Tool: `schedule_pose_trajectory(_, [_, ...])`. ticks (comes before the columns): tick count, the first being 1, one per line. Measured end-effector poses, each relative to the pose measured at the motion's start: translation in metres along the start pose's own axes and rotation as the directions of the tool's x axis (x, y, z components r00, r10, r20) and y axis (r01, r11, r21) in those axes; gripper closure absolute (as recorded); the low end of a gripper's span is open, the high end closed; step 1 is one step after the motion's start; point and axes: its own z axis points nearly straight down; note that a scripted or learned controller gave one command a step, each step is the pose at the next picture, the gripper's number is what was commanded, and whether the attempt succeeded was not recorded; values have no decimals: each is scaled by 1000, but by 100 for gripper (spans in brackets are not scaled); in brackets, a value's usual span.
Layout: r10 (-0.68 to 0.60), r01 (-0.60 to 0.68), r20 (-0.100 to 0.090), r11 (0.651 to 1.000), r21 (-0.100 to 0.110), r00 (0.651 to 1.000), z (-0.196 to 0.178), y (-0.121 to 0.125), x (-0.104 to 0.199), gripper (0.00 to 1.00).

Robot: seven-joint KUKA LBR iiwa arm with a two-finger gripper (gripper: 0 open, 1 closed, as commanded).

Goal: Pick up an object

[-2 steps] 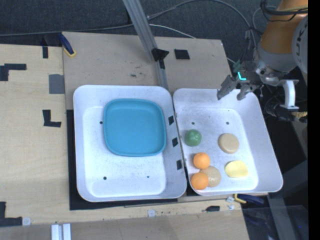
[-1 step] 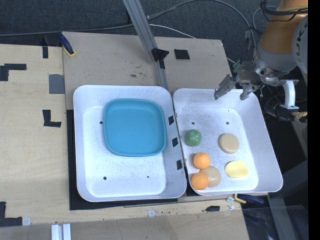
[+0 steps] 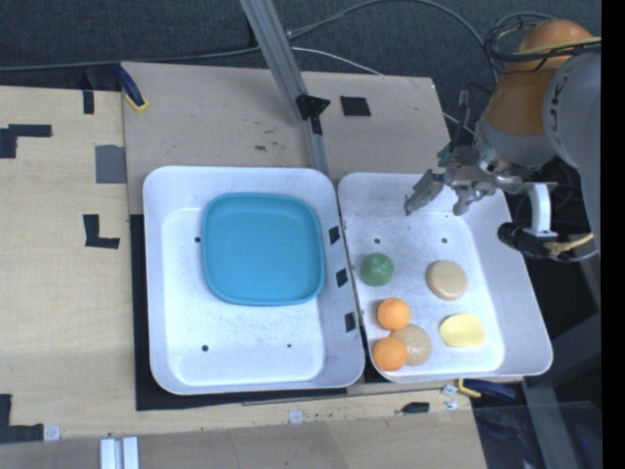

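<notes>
Nearest in the right bin (image 3: 508, 350) sit two orange balls (image 3: 391, 353), a tan round (image 3: 414, 343) and a yellow piece (image 3: 462, 331). Farther back lie a beige disc (image 3: 446, 279) and a green ball (image 3: 377, 269). Beyond them, over the bin's far end, the gripper (image 3: 441, 201) hangs with fingers spread, grasping nothing. A blue plate (image 3: 263, 248) fills the left bin (image 3: 176, 360).

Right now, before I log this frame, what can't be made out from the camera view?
- Gripper: small and dark against the right bin; nothing shows between its spread fingers, but the tips are blurry.
- Beige ball: partly covered by the lower orange ball, so its full shape is hidden.
- Arm: cut off by the view's right edge.
- Blue plate: whatever lies under it in the left bin is hidden.
</notes>
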Motion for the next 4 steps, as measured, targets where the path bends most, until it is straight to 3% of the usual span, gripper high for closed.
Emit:
schedule_pose_trajectory(2, [-1,1,1,1000,-3,1000,99,4,7,0])
schedule_pose_trajectory(3, [-1,1,1,1000,-5,1000,87,5,8,100])
schedule_pose_trajectory(4, [0,0,1,1000,-9,1000,30,11,1,100])
